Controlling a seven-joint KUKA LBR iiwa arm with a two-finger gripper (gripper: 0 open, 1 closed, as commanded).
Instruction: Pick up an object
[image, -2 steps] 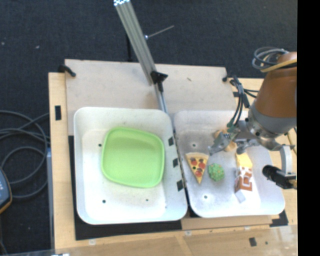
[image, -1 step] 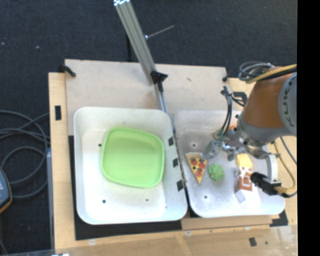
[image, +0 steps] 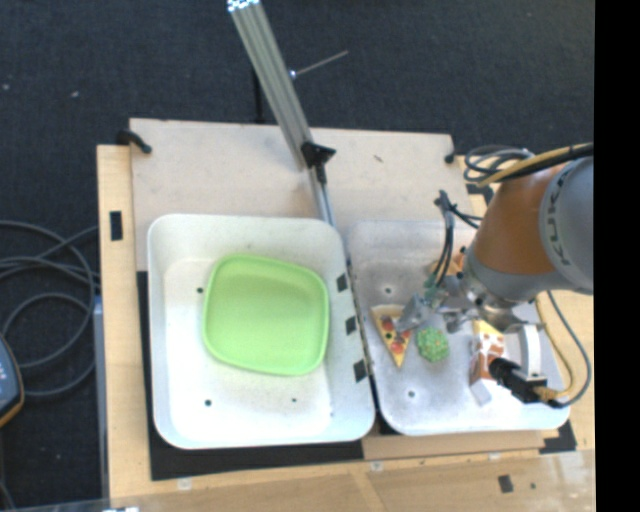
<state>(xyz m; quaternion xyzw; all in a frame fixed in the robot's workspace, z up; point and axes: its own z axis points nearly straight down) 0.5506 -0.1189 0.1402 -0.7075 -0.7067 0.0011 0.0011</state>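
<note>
In the right bin (image: 400, 250) my gripper (image: 432, 318) hangs low, its two grey fingers spread open. A small green bumpy object (image: 433, 346) lies on the bin floor just in front of the fingertips, not between them. A toy pizza slice (image: 393, 338) lies beside the left finger (image: 411, 312). At the bin's right side an orange and white item (image: 489, 350) is partly hidden by the arm's cables.
The left bin (image: 170, 300) holds a light green square plate (image: 267, 313). A grey metal bar (image: 280, 90) slants down from the top to the wall between the bins. Black and yellow cables (image: 540, 385) trail at the right bin's front right corner.
</note>
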